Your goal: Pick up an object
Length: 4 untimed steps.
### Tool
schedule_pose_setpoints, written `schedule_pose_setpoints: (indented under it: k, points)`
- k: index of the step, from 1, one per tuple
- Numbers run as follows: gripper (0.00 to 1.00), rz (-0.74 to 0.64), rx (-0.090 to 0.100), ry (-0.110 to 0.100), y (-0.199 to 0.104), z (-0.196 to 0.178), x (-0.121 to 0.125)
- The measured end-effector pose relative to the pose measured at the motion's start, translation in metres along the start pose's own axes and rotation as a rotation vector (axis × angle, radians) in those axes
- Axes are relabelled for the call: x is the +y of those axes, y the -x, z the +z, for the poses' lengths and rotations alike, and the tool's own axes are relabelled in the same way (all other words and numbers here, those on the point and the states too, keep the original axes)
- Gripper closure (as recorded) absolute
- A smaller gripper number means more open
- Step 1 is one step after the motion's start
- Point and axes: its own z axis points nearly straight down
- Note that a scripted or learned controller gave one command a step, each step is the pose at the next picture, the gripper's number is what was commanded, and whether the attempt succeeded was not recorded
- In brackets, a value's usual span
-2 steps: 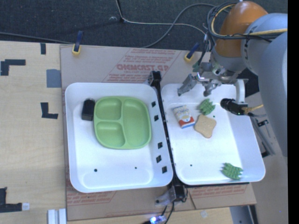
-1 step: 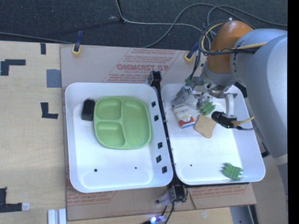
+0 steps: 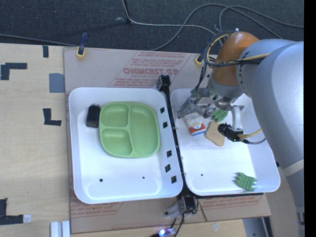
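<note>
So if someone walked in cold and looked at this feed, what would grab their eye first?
Probably the big grey arm with its orange band, reaching in from the right over the back of the right white bin, above a small red-and-white packet and a tan flat piece. Next, the light green divided plastic tray in the left white bin, with a small black block at its left edge.

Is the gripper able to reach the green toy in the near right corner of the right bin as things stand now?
Probably yes. The green toy lies alone on the floor of the right bin, with nothing on it or close beside it, and the gripper is above the same bin.
</note>
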Motion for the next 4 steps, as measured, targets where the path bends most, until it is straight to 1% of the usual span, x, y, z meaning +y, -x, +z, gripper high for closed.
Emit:
schedule_pose_setpoints:
  k: [1, 2, 3, 4]
  points:
    - [1.00, -0.001, 0.000, 0.001, -0.001, -0.012, 0.001]
    - [1.00, 0.000, 0.002, 0.006, -0.006, -0.070, 0.009]
    - [1.00, 0.002, 0.001, 0.006, 0.002, -0.128, 0.005]
    - [1.00, 0.001, 0.001, 0.006, 0.003, -0.191, 0.006]
